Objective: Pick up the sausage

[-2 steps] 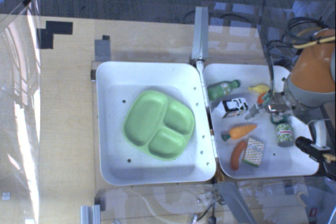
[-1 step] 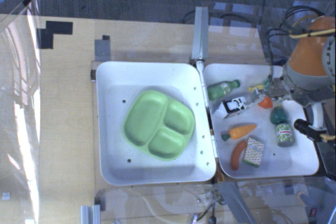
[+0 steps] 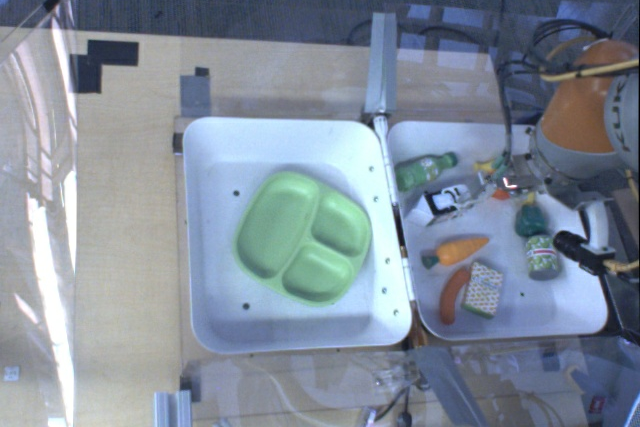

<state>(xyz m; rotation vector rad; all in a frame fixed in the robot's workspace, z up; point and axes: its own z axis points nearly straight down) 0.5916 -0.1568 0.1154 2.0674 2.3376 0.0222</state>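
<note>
- Two shallow white bins side by side on a wooden bench, seen from above at a slant.
- Left bin (image 3: 210,215): holds a green divided plate (image 3: 304,237) with three hollows, nothing in them.
- Right bin (image 3: 590,315): crowded with small toy foods.
- Sausage (image 3: 452,296): reddish-brown, lying near the front edge of the right bin, slightly curved, long axis running roughly front to back.
- Touching or almost touching the sausage on its right: a small patterned packet (image 3: 484,291).
- Just behind the sausage: an orange carrot (image 3: 460,250) with a green tip, lying crosswise.
- Farther back: a green bottle (image 3: 424,170); toward the right, a small jar with a green label (image 3: 541,256).
- Grey arm with orange band (image 3: 580,110) entering from the right, over the rear right corner of the right bin.
- Gripper (image 3: 462,200): apparently reaching to the middle rear of the right bin, well apart from the sausage; too small and cluttered to tell whether spread or pressed together; nothing visibly pinched.
- Likely risk: a finger landing on the packet, given the tight gap, and pushing or lifting it instead.
- Likely risk: confusing carrot with sausage, both long, warm-coloured and close together.
- Likely risk: rounded, smooth-looking sausage rolling out of a closing pinch if approached along its length rather than across it.
- Likely risk: bin's front wall near the sausage crowding a low approach.
</note>
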